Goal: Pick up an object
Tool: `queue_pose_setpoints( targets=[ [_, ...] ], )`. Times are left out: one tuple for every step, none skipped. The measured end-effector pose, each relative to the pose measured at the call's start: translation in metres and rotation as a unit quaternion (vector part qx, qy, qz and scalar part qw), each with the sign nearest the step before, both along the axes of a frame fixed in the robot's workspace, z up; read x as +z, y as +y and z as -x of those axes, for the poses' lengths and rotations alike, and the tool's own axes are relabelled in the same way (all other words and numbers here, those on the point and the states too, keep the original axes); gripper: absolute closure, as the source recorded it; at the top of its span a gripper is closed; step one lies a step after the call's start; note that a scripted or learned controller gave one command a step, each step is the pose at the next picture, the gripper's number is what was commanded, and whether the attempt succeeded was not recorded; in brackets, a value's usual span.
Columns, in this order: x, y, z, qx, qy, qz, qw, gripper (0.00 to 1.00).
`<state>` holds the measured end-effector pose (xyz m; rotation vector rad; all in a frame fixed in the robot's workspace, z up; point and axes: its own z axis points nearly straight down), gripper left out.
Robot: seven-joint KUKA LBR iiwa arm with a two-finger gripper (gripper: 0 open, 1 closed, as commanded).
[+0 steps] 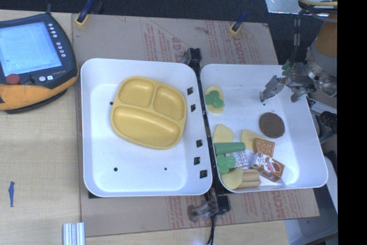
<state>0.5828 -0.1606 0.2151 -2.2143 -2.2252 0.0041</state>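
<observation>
Camera view: pincer [284, 93] open, gripping nothing, hovering over right bin [301, 178], far of brown cookie [271, 124]

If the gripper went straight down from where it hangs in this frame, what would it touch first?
Probably the bare floor of the right bin. The gripper, fingers spread, hangs over the bin's upper right part, with nothing between them. The brown round cookie lies nearer the camera, likely just off that line, though depth is hard to judge.

Small toy food pieces lie flat in the right white bin [298, 123]: a round brown cookie [271, 124], a green-topped yellow piece [214, 99], and a clustered heap [246, 163] near its front edge.
</observation>
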Motion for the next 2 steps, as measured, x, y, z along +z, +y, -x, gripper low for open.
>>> queue_pose_setpoints(
  targets=[
    [-0.125,-0.036,0.011,-0.001,0.0,0.002,1.0,0.0],
    [-0.105,-0.036,0.007,0.0,-0.005,0.0019,1.0,1.0]
  ],
)
